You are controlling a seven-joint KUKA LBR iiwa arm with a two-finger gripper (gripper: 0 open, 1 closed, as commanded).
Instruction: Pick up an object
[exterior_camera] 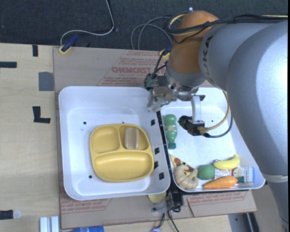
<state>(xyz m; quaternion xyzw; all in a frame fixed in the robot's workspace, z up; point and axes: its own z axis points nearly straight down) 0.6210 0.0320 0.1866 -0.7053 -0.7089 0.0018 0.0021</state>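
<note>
Tool [157, 103] over the bins' shared rim, fingers' spread unclear, green bottle [170, 131] just beside.

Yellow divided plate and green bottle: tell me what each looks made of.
Yellow divided plate: likely moulded plastic, matte to satin, judging by its uniform colour and soft rounded ridges. Green bottle: probably glossy plastic, with a faint sheen on its side; too small to be sure.

Arm [232, 57] reaches in from right; gripper [159, 98] sits over the divide between bins. Left bin [72, 129]: yellow tray [121, 153], small tan item [131, 138] in its upper-right compartment. Right bin [208, 149]: green bottle [170, 131], banana [226, 163], carrot [220, 182], green ball [206, 171], bread-like toy [186, 177].
</note>
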